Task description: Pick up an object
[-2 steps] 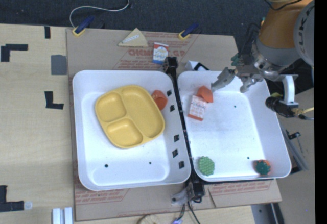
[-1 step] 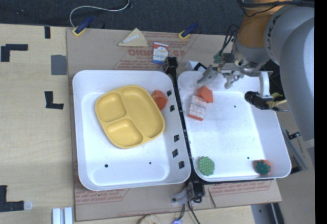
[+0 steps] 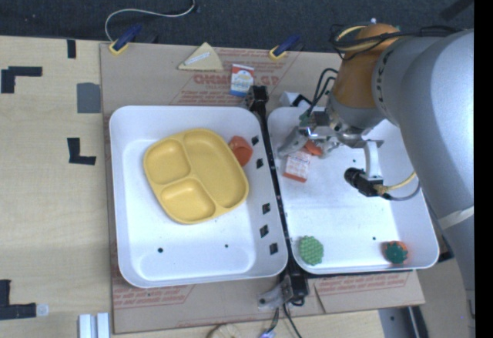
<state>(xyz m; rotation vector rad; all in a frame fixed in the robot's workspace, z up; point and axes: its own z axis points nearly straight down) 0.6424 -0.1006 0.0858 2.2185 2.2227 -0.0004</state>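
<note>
The gripper [image 3: 308, 138] hangs low over the right bin [image 3: 339, 240], just above a small orange-and-white packet [image 3: 298, 165]; how wide it stands I cannot tell. Leftmost, the left bin [image 3: 131, 244] holds a yellow divided plate [image 3: 196, 175]. Right: a green scrubber [image 3: 311, 249].

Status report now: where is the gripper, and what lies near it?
Gripper low in right bin, over small packet. Nothing seen held. Green ball far off, near front wall.
</note>
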